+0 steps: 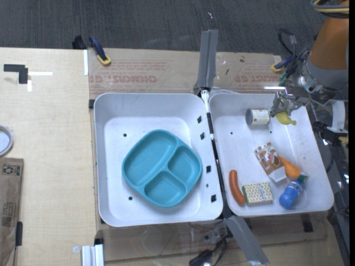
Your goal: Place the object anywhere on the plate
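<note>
My gripper point(282, 105) hovers by the banana point(285, 118), grip unclear; the plate point(161, 168) far off holds nothing yet

Legible marks, as we find them:

1. Cardboard sheet point(183, 71) behind the two bins: red printed lettering, upside down and mirrored to our view; we cannot read it with certainty.
2. Brown paper bag point(10, 198) at the left edge: a recycling symbol.
3. Small boxes point(258, 193) in the right bin: printed, too small for us to read.
</note>
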`<state>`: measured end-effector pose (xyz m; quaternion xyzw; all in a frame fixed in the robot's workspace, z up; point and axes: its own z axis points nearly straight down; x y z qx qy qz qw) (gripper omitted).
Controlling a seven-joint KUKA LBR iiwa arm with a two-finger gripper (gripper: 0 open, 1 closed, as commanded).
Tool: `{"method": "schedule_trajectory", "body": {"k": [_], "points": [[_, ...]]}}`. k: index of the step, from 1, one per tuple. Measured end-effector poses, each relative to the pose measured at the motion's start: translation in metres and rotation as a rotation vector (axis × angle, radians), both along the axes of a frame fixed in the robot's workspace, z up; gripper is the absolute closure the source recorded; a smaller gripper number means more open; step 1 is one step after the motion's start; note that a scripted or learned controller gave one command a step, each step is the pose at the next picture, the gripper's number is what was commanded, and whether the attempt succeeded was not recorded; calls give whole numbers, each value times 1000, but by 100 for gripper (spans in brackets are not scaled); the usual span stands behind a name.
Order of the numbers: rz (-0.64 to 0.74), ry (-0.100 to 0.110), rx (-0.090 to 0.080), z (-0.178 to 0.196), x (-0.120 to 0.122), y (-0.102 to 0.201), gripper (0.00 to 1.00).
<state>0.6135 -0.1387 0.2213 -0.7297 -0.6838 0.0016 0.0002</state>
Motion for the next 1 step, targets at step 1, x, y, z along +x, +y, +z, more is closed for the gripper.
{"method": "schedule_trajectory", "body": {"k": [1], "points": [[-101,0,1,3,-24,82,100]]}}
